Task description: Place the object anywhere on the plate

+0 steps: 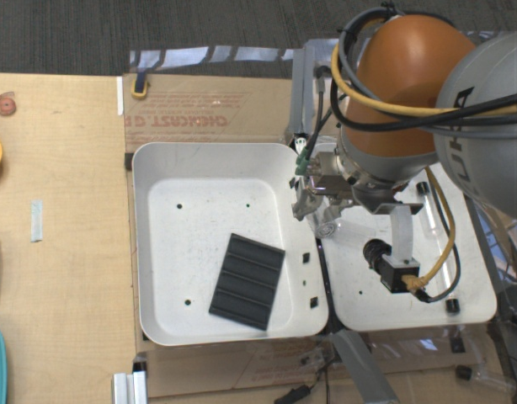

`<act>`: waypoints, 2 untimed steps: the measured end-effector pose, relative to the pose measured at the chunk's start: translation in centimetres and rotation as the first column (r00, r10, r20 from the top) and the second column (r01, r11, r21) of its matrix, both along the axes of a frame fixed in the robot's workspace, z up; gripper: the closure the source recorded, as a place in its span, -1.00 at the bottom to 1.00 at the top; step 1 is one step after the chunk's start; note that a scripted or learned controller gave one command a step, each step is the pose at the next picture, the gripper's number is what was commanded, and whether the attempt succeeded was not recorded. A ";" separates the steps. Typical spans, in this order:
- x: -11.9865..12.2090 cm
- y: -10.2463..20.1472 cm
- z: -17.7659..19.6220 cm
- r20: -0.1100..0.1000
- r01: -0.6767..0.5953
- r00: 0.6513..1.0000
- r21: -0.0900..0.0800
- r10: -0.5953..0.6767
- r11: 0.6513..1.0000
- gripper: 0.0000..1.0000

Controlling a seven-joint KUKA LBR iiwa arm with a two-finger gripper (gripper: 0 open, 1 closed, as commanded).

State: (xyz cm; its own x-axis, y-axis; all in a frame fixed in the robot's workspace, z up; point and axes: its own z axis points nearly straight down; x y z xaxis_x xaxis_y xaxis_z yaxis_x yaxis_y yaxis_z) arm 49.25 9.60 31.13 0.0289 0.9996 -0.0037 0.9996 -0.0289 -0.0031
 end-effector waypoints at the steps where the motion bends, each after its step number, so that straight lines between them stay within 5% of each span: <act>1: -1.6 -0.1 -12.1 -0.002 -0.179 0.984 0.002 0.179 0.984 1.00; 2: -1.4 -4.1 -0.4 0.001 -0.194 0.981 0.001 0.194 0.981 1.00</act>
State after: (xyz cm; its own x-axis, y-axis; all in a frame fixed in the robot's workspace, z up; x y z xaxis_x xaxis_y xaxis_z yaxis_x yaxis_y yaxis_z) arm 47.84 5.54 30.75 -0.1658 0.9862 -0.0025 0.9862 0.1658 -0.0021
